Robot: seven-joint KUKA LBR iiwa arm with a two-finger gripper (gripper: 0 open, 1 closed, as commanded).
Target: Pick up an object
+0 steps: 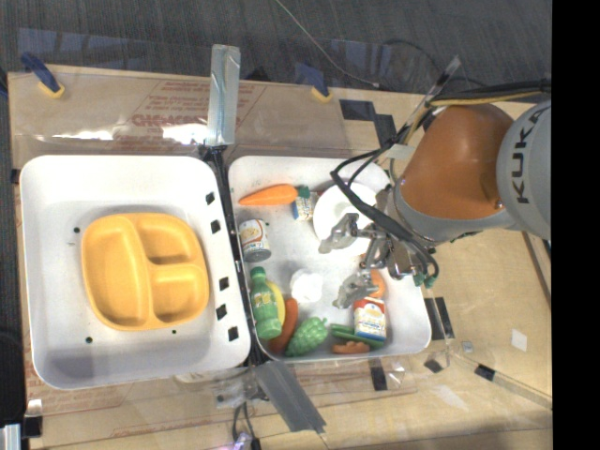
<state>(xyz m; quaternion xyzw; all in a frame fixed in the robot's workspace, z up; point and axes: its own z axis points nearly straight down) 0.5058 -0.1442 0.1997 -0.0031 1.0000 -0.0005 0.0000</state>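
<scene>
A: Where's the end effector [349,262] rn?

B: I see it over the right bin [412,331], fingers spread open, nothing between them. One finger [336,234] sits up near the white plate [330,210], the other [352,291] lower, near the small carton [371,319].

A: So what do I go for?

B: The white round thing [306,284] lies on the bin floor just beside the lower finger, to its left, roughly under the gap. Can't tell what it is, prob a small cup or lid. I'd guess light and stiff, maybe slick, so take it across the middle.

A: Other options?

B: The carton is just below the lower finger, touching or nearly, hard to say. Looks light w/ flat sides, easy to pinch, but it may crush. The can [254,238] stands farther left near the bin wall; rigid, round, could roll out of a loose grip. The carrot [269,195] lies at the top, well apart from the fingers.

A: And the left bin [37,251]?

B: Just the yellow tray [143,270]. Wide, flat, poor fit for two fingers. I'd skip it.
</scene>
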